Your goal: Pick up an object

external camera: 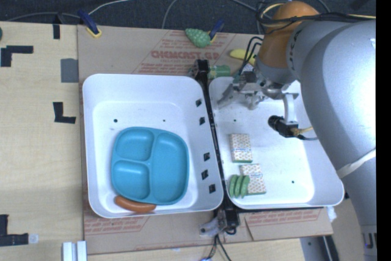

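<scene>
The gripper [244, 91] hangs over the right bin's [305, 186] far left corner; I cannot tell how it is set. Two patterned packets [241, 147] [252, 178] and a green ridged piece [237, 185] (touching the nearer packet) lie near the bin's left wall.

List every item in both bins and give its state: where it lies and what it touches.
Blue plate: flat in the left bin.
Orange sausage: against the plate's near edge.
Two patterned packets: flat in the right bin.
Green item: beside the nearer packet.
Gripper: over the right bin's far end.
</scene>
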{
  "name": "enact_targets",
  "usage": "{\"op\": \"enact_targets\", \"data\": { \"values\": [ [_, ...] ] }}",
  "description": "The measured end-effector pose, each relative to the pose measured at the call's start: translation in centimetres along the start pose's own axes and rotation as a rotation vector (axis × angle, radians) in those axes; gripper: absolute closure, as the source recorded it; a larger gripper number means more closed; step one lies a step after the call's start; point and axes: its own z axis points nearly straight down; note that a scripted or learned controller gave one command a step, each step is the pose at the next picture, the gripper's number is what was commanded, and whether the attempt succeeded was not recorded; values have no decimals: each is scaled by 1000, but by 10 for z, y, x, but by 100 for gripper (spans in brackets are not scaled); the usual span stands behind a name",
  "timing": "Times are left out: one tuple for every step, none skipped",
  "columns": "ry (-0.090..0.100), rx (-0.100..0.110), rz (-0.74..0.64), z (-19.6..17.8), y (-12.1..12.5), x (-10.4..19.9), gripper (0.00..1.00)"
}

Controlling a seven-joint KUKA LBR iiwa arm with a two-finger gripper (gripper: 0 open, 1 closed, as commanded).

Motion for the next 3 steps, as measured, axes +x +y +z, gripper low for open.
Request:
{"op": "enact_targets", "data": {
  "values": [
    [-1,0,2,-1,-57,-3,0],
    [-1,-4,1,-2,-86,-6,0],
    [-1,-1,1,-1,-50,-1,0]
  ]
}}
